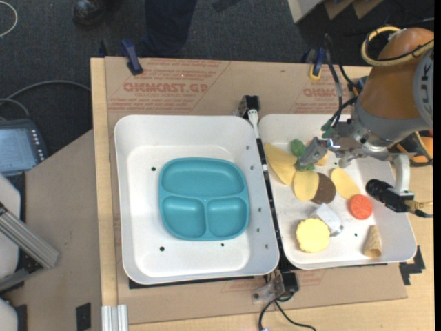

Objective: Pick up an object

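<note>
Grey arm with the orange band comes in from the right over the right-hand shallow white bin (406, 254), two-finger gripper (311, 156) low over the upper-left part of the toy pile. Jaws: two dark fingers look slightly apart, nothing visibly between them, so I read it as empty and not closed on anything. Closest candidates sit right at the tips: small green leafy plastic piece (298, 147) just to the camera-left of the tips, pale yellow wedge-shaped toy (279, 164) further left and below it, and the round yellow-and-brown toy (315, 187) just below the tips in the view. Key relation: that two-tone piece lies toward the near edge of the bin from the jaws, its long axis roughly left-right in the view, so the next move probably needs a short shift toward the near edge and then a descent. Further off: yellow oval piece (344, 182), orange-red round toy (361, 207), flat yellow disc (313, 235), tan cone (373, 241). Left white bin (131, 185) holds a teal divided plastic plate (203, 198), well apart from the gripper. Crowding risk: pieces touch each other, fingers may nudge neighbours.
</note>
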`<state>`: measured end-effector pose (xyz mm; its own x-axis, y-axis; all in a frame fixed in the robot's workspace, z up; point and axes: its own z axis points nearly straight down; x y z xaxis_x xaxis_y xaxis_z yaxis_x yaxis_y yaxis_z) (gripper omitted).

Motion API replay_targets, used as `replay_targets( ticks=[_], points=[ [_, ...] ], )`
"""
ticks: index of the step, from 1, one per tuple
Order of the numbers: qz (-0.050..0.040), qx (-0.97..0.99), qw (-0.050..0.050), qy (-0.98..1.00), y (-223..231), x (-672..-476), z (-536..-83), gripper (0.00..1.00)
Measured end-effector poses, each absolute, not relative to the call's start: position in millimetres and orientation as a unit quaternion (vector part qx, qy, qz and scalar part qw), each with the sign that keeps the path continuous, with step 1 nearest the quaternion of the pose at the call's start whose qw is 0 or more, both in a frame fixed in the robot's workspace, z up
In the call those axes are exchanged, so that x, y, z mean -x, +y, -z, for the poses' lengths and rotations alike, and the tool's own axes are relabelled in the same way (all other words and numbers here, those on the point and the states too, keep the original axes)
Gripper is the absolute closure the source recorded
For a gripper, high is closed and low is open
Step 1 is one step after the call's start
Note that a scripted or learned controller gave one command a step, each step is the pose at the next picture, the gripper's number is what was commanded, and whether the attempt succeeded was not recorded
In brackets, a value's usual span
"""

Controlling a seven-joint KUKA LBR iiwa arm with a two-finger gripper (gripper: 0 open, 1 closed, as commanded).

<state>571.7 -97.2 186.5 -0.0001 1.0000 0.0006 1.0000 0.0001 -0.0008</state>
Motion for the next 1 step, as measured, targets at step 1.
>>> replay_targets(
  ticks=[1],
  points=[
    [0.0012,0.706,-0.002,-0.708,-93.6,-588.3,-83.3,0.0]
  ],
)
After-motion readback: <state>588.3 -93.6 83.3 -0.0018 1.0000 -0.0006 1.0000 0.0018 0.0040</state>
